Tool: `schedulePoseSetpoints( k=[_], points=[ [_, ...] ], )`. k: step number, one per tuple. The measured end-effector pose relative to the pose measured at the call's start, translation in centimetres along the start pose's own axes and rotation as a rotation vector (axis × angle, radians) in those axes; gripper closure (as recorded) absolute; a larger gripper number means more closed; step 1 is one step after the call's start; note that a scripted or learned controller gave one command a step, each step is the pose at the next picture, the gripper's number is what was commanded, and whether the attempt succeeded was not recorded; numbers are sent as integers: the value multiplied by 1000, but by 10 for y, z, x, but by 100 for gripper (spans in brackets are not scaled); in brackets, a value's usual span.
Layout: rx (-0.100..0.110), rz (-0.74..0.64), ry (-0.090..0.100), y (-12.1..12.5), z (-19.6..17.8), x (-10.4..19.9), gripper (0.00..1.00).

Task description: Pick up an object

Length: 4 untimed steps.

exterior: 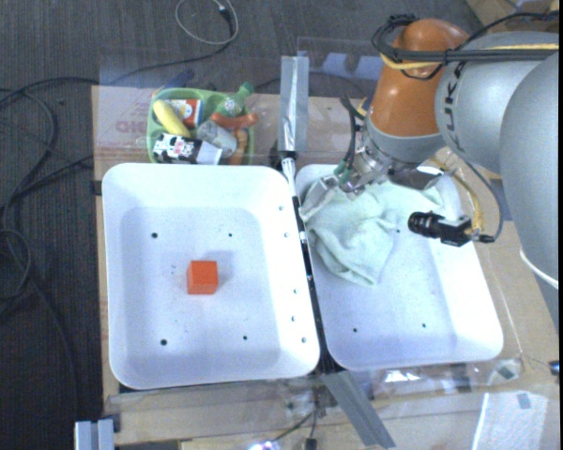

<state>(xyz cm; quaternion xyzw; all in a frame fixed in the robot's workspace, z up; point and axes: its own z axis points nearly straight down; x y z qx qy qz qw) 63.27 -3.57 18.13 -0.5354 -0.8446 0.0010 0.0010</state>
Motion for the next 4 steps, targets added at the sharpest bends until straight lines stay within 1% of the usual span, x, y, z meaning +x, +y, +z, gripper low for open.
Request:
schedulePoseSetpoints(
  k=[1, 2, 3, 4],
  points=[
    [2, 236, 1, -47, 35, -80, 0],
    [0, 361, 2, -102, 59, -155, 0],
    [-1, 393, 0, -78, 25, -170, 0],
    [1, 557, -2, -98, -45, -162, 0]
  ],
)
